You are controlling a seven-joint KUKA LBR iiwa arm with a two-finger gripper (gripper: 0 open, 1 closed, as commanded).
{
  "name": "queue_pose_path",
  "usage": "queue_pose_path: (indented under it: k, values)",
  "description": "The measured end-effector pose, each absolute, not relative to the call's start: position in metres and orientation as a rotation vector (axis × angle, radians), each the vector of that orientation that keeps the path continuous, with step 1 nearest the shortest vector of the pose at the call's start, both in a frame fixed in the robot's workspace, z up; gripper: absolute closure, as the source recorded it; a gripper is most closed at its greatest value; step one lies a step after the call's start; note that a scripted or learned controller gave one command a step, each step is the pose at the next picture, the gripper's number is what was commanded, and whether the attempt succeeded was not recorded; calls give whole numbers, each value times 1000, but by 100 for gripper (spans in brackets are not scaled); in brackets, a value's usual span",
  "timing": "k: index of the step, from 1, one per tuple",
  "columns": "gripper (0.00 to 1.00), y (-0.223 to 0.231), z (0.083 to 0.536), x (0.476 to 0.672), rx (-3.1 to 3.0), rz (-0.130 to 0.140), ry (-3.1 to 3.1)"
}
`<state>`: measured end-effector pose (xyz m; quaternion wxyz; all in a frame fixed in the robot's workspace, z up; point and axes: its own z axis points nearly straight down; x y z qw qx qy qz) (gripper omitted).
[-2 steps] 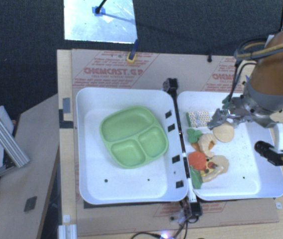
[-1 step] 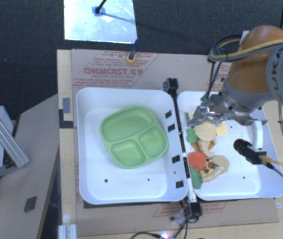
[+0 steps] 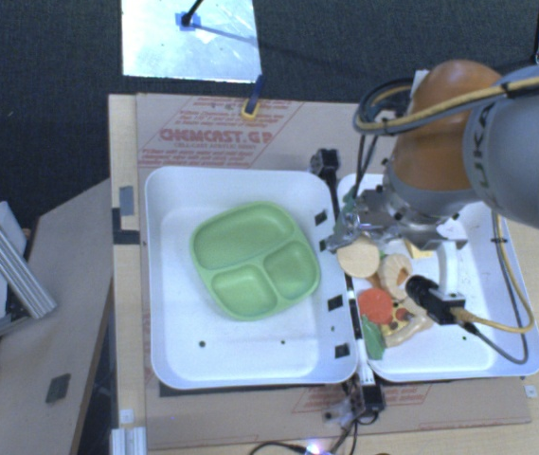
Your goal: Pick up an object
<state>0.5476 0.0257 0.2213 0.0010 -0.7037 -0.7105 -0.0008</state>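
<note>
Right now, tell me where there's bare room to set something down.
Left bin: bare floor around the green tray, widest along the near edge. Right bin: crowded with toy food under the arm.

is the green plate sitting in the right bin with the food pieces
No, the green plate lies alone in the left bin, while the food pieces are piled in the right bin.
</note>
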Motion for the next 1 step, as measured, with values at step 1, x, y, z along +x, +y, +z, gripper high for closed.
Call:
queue_pose_path:
  k: [1]
  values:
    - [100,73,231,543,-2211,-4,-2232]
